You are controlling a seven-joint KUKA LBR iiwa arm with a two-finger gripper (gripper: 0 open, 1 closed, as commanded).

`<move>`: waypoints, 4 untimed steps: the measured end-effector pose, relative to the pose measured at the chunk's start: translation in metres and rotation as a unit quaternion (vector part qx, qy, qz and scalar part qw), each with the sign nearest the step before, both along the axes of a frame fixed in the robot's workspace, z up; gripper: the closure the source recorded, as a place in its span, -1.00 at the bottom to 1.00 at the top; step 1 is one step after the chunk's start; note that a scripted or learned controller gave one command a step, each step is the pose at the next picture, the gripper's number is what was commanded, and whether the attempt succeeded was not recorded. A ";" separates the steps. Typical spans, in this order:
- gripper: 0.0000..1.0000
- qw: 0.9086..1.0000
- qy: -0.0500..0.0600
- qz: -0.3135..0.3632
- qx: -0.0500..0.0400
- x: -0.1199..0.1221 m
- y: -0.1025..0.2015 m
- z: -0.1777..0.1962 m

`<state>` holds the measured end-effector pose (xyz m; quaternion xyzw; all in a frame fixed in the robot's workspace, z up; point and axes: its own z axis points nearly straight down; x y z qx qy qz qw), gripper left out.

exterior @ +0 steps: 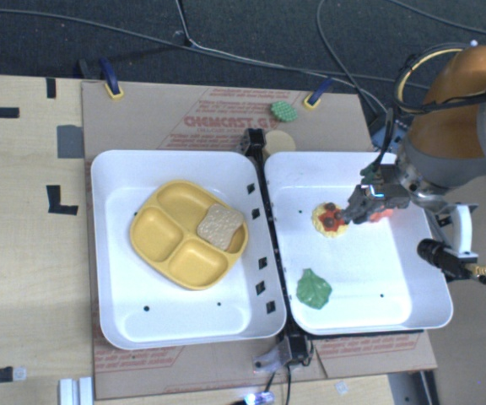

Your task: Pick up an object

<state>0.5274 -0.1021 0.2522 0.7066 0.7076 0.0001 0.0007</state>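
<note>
Gripper [352, 212] low in right white bin [412, 310], finger state cannot tell from here; small yellow-and-red toy food piece [329, 219] lies just beside its tip on the left, green leafy toy [314, 288] farther toward front.

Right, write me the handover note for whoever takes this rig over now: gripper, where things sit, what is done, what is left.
Gripper: down low in the right bin, right beside the yellow-and-red toy food. Whether it has closed on that item cannot be read from this view.
Right bin also holds a green leafy piece near its front left corner.
Left bin: yellow divided plate with a slice of toast lying in its right compartment.
A small green item lies on the cardboard behind the bins.
Done: arm has reached the yellow-and-red item. Nothing is seen lifted.
Left: confirm the grasp, then lift.
</note>
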 end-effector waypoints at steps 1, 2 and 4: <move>1.00 1.000 0.001 0.002 0.001 0.007 0.053 -0.008; 1.00 1.000 0.001 0.003 0.001 0.018 0.103 -0.006; 1.00 1.000 0.001 0.002 0.000 0.051 0.197 -0.035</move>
